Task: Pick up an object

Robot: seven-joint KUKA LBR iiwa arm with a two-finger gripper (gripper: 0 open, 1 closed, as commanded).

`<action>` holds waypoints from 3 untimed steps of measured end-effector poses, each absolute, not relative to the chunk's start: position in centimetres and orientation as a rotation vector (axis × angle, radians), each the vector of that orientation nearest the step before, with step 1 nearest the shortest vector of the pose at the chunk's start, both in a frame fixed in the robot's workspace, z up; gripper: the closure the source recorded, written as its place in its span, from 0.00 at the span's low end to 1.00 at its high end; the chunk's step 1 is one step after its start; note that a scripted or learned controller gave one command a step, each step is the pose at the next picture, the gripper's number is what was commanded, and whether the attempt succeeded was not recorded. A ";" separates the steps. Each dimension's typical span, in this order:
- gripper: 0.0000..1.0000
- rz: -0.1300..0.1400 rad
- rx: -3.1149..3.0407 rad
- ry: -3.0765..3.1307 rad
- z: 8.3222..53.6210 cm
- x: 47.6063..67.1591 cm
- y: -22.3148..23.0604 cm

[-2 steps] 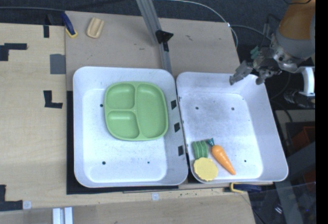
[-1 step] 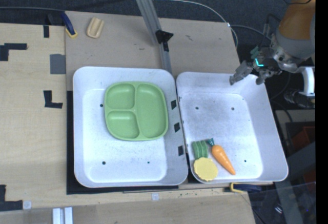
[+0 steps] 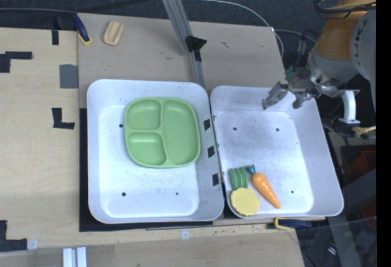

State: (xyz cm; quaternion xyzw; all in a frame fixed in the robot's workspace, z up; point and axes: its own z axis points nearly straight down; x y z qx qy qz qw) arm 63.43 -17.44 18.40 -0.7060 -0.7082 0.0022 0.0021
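In the right bin, near its front edge, lie an orange toy carrot, a yellow round piece and a small green piece with a dark teal end. My gripper hangs over the bin's far right corner, well away from those toys, with its two fingers spread open and nothing between them. The grey arm with its orange band comes in from the right.
The left bin holds a green divided plate. A grey metal post slants up from between the bins. A small tan block and a blue-yellow clip lie on the bench behind the left bin.
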 end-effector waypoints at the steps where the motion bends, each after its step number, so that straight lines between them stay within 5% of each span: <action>1: 0.00 0.008 -2.216 -2.221 13.8 62.8 -17.7; 2: 0.00 0.004 -2.219 -2.223 8.6 62.8 -17.6; 3: 1.00 0.004 -2.217 -2.225 9.8 62.8 -17.5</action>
